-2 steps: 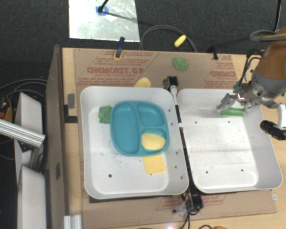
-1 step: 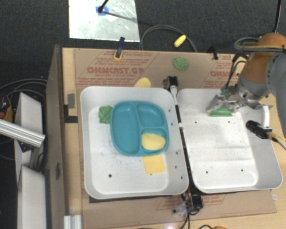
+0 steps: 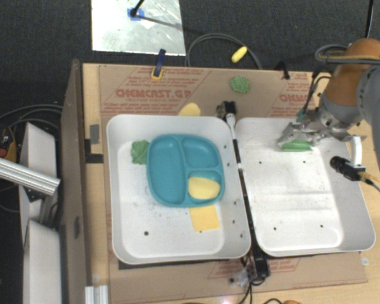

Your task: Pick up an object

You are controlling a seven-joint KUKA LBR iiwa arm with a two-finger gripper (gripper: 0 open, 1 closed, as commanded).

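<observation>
My gripper (image 3: 297, 135) is low over the far part of the right bin (image 3: 304, 227), with the arm coming in from the right. A flat green object (image 3: 296, 146) lies in the bin right under the fingertips, touching or nearly touching them; I cannot tell whether it is between them. In the left bin (image 3: 130, 233) a teal divided plate (image 3: 174, 170) holds a yellow rounded piece (image 3: 204, 187) in its near right compartment. A yellow flat square (image 3: 205, 218) lies just in front of the plate. A green leafy piece (image 3: 139, 151) sits at the plate's left edge.
Behind the bins, on the cardboard, lie a pale yellow object (image 3: 190, 110), a round green object (image 3: 240, 84) and a yellow object (image 3: 239, 54) further back. A black divider strip (image 3: 239, 170) runs between the bins.
</observation>
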